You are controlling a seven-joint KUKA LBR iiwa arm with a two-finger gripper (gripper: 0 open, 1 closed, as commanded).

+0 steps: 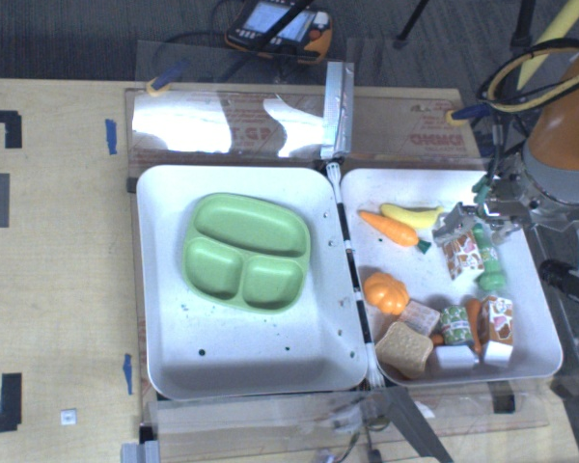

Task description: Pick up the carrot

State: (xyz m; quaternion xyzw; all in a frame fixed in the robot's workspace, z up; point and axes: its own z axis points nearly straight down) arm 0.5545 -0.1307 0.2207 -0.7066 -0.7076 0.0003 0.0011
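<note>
Desk [58,258]: pale wood, carrying two white bins side by side.

Left bin [164,345]: well left of the pincer, holding a green divided plate [246,251].

Right bin [540,326]: the pincer hangs over its upper right part.

Arm [560,133]: grey with an orange band, reaching in from the right.

Pincer [482,210]: over the far side of the right bin; whether it is open or closed, or has hold of anything, I cannot tell.

Brown block [405,347]: below and left of the pincer, at the bin's near edge.

Carrot [391,228]: orange, lying flat just left of the pincer, apart from it, touching the banana.

Banana [412,216]: yellow, between carrot and pincer.

Small pumpkin [386,292]: below the carrot.

Cartons and packets [478,326]: clustered beneath the pincer.
</note>
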